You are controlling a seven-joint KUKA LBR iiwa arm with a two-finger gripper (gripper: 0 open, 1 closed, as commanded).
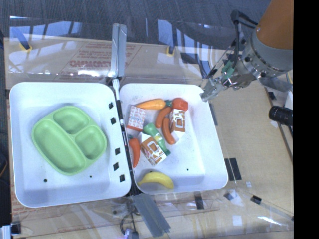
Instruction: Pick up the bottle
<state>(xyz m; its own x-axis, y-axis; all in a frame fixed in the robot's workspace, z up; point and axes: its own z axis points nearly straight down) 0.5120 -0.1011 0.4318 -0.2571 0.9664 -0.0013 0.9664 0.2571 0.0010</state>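
I see gripper (208, 92) over right bin's (209, 178) far right corner, finger state unclear; bottle (156, 136) lies mid-bin among toy food.

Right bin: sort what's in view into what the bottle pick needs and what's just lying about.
For the job:
- green bottle, lying among the toy food in the right bin
- gripper, above that bin's far right corner

Lying about:
- banana
- carrot
- sausages
- small cartons
- green divided plate in the left bin
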